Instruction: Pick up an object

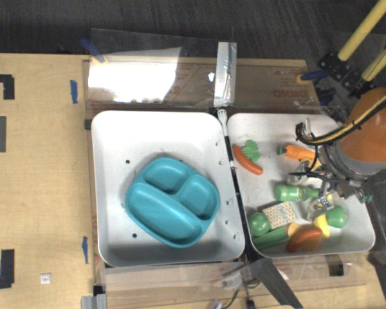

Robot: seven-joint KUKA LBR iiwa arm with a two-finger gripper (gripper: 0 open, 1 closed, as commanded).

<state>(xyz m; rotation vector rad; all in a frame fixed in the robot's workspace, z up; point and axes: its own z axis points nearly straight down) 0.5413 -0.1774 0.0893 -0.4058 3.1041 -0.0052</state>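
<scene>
The right bin (270, 124) holds several toy foods. There is a red sausage (248, 162) beside a green leafy piece (251, 149), an orange carrot (298, 152) and a green bottle (288, 192). Along the front lie a green ball (258, 223), a patterned cracker (280, 214), a green cucumber (270, 238), a yellow banana (321, 224), a round green piece (336, 217) and a red-orange piece (304, 238). My gripper (320, 190) hangs low over the right half of this bin, just right of the green bottle and above the banana. Cables and the wrist hide its tips.
The left bin (109, 140) holds a teal divided plate (172, 200). A metal divider (225, 76) and a clear sheet (141, 76) stand behind the bins. The arm's orange band (373, 131) looms over the right bin's far right edge. Yellow bars (367, 21) cross the top right.
</scene>
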